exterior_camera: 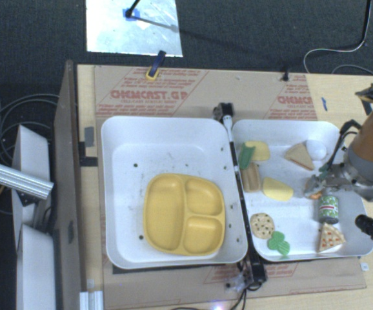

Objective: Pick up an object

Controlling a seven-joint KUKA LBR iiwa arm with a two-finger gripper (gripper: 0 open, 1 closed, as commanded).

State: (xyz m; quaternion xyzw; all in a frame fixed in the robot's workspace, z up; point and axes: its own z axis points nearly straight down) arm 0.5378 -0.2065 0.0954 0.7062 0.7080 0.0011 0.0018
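I am targeting the small green-labelled can point(329, 208), standing in the right bin point(302, 250) beside the pizza slice point(330, 238). The claw point(320, 187) is hovering just above-left; grip state unreadable. I am planning to centre over the can before descending.

Two white bins point(173, 131), one yellow tray point(185, 213), and roughly nine small toy foods point(278, 189).

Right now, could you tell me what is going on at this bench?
The arm reaches in from the right, and its gripper is down in the right bin, just above a small green-labelled can. Toy food lies around it: a pizza slice, a cookie and a yellow piece. Nothing is visibly held. The left bin holds a yellow divided tray.
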